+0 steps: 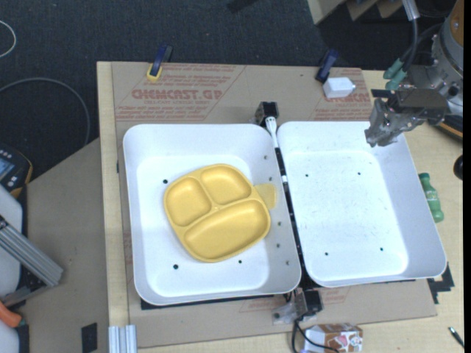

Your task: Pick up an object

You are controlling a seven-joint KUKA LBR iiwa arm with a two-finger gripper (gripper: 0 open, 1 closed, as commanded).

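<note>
While the arm reaches in from the right, its gripper (381,132) hangs over the far right corner of the right bin (346,248), just at the bin's back rim. Whether it is spread or pressed together cannot be told; the tip is small and dark against the rim. Nothing shows between its tips. Grey wrist housing sits behind it, with black cables (411,20) looping up toward the top edge.

Camera view, left to right:

Left bin (147,271), white and shallow, holds a yellow plate (217,212) with three compartments: two smaller ones toward the back, one long one toward the front. Plate lies flat, turned at a slant, roughly in the middle of the bin floor. A small yellow tab pokes out from its right side, near the bin's right wall. Plate and gripper are well apart, in different bins.

Right bin shows only its speckled white floor with a few dark dots.

Between the two bins runs a black strip (282,182), ending in a clip at the back.

Both bins rest on a brown cardboard sheet (191,93) printed with red lettering. Two clamps at its back edge: one blue and yellow (157,63) on the left, one dark blue (327,65) toward the right. A small white block (338,87) sits just beside the right-hand clamp.

A green marker-like object (432,195) lies on the bench just beyond the right bin's right rim.
</note>
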